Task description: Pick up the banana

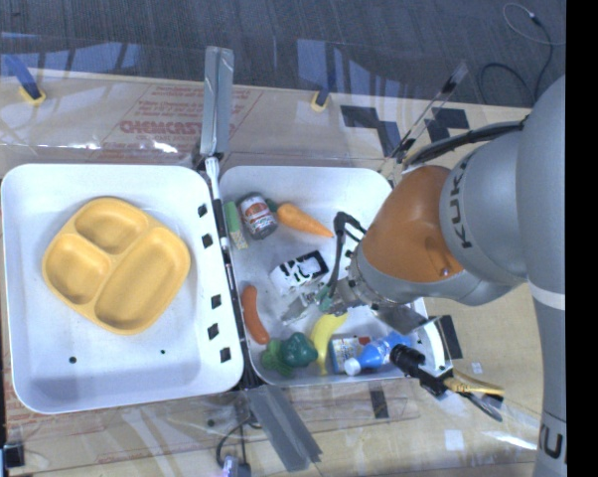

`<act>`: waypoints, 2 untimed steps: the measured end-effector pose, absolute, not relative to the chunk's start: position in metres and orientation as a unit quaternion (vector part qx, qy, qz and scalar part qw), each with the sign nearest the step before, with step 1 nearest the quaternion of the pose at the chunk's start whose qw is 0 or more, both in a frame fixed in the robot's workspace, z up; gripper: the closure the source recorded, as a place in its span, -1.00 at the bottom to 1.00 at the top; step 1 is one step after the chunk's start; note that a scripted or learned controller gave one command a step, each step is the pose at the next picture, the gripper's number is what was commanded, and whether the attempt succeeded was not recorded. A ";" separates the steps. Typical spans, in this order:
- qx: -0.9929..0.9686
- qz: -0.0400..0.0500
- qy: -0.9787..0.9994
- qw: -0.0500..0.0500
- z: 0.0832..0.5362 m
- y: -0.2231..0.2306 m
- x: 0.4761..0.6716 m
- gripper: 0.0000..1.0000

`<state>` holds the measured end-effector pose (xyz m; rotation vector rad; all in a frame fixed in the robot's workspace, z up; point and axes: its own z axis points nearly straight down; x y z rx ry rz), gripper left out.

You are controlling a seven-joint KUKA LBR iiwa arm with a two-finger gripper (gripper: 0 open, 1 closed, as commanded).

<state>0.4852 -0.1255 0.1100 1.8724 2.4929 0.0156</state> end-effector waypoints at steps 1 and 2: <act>0.571 0.000 0.821 -0.002 0.091 -0.129 0.476 -1.00; 0.569 0.000 0.823 -0.001 0.101 -0.130 0.477 1.00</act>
